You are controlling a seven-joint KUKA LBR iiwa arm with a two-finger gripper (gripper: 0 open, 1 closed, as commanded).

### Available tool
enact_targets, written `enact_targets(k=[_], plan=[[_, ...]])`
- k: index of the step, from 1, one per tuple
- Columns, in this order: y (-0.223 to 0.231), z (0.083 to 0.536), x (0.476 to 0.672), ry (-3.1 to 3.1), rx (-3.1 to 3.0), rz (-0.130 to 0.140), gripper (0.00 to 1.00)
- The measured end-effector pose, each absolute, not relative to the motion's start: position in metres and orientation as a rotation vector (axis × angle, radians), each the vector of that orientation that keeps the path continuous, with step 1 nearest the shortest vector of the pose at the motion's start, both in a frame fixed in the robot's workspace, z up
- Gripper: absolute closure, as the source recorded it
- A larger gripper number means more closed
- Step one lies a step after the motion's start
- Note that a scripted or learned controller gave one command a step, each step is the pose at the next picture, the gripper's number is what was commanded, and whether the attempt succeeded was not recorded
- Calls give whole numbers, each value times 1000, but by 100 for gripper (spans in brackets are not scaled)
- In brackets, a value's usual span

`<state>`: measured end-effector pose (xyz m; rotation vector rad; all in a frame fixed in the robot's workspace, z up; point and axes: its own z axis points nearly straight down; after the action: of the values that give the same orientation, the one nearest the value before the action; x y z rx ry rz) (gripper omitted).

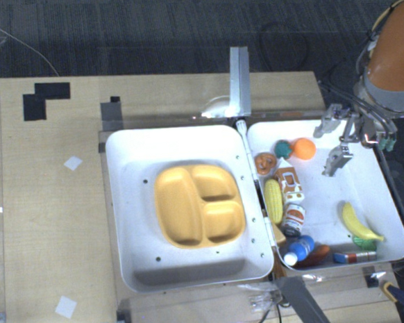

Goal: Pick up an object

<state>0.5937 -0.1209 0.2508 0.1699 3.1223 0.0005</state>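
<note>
Two shallow white bins sit side by side on the wooden bench. The left bin (128, 198) carries a yellow divided tray (197, 205) lying flat near its middle, with one long compartment on its left and two smaller ones on its right. The right bin (394, 212) holds the loose things. Along its left wall, from the far end toward the near end, lie a small brown round toy (265, 162), an ear of corn (273, 200), and a red and white bottle (292, 197) just beside the corn. Near the far left corner a teal ball (282, 148) touches an orange ball (303, 148). In the near left corner a bottle with a blue cap (299, 248) lies on its side, and a marker (356, 256) rests along the near wall. A banana (358, 223) lies toward the near right corner, just beyond the marker. The arm reaches in over the far right corner of this bin, and the gripper (340, 143) hangs above the bare floor to the right of the orange ball, apart from it. Its fingers (336, 161) stand apart with nothing between them.
</note>
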Motion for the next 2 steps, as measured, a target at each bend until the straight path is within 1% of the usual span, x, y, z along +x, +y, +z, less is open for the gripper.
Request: enact_targets(k=[1, 2], plan=[[-142, 123, 636, 3077, 581, 1, 0], [-133, 89, 618, 3093, 464, 0, 0]])
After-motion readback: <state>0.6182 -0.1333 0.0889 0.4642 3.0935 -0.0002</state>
